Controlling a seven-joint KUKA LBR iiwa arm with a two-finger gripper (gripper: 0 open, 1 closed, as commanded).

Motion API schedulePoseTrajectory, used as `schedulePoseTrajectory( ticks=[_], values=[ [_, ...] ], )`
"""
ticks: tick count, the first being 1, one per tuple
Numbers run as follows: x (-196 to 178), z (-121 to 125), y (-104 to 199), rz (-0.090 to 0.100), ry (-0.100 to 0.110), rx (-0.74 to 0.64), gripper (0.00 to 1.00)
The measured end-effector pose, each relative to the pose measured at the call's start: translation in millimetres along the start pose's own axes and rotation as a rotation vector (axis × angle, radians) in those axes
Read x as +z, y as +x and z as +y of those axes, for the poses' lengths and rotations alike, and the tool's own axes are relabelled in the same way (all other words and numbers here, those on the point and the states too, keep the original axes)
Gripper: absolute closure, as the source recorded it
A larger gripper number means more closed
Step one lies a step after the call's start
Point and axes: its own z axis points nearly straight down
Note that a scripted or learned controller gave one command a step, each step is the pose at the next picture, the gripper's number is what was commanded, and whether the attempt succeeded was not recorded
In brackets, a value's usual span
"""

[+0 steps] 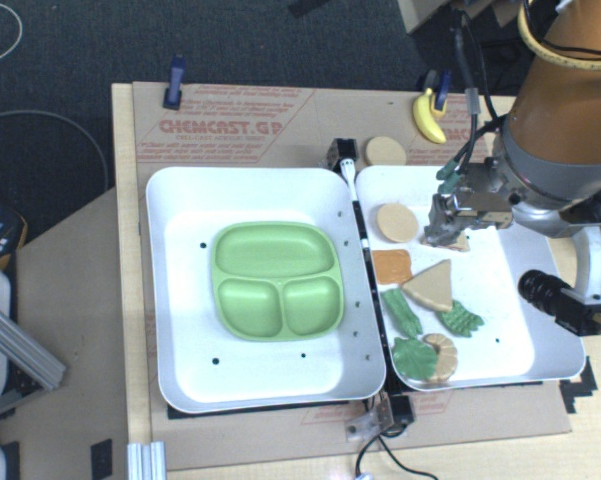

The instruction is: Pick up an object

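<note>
A: Hand (448, 230) sits low over the right bin (510, 353), just right of the round tan disc (397, 222). Whether it is clenched or released I cannot tell; the wrist body covers the tip from above (slanted view, no help). Nothing visibly between its parts, so I log no grasp.

B: Candidates for the pick?

A: All referenced to the disc. Directly below it, the orange square (390, 265). Below and right of that, the tan wedge (431, 286), touching or nearly touching the square. Further down, green leafy pieces (401, 313) and a second green piece (463, 318) flank the wedge; a small ridged tan piece (441, 356) lies lowest, on a green scrap by the bin's near rim.

B: Why so crowded on that side?

A: Judgement: items have drifted against the wall shared with the left bin (170, 268), which leaves little room beside them. The disc stands apart from its neighbours, so it looks the easiest target from where the hand is.

B: Left bin?

A: Holds a green divided tray (277, 278), centred, well left of the disc. Not a likely pick (wide, flat).

B: Off-bin items?

A: A banana (429, 116) and another tan disc (385, 151) on the surface (230, 128), above the first disc, outside the bins.

B: Risk?

A: Closing on the bin floor beside the disc instead of on it.
</note>
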Motion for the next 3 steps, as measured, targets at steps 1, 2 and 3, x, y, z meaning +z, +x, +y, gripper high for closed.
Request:
schedulePoseTrajectory(
  ticks=[1,2,3],
  values=[
    [85.1,-1.2,-1.0,-0.001,0.017,0.005,1.00],
    [129.4,-1.9,42.5,0.000,0.017,0.002,1.00],
    [-15.5,1.8,57.3,0.002,-0.003,-0.001,1.00]
  ],
)
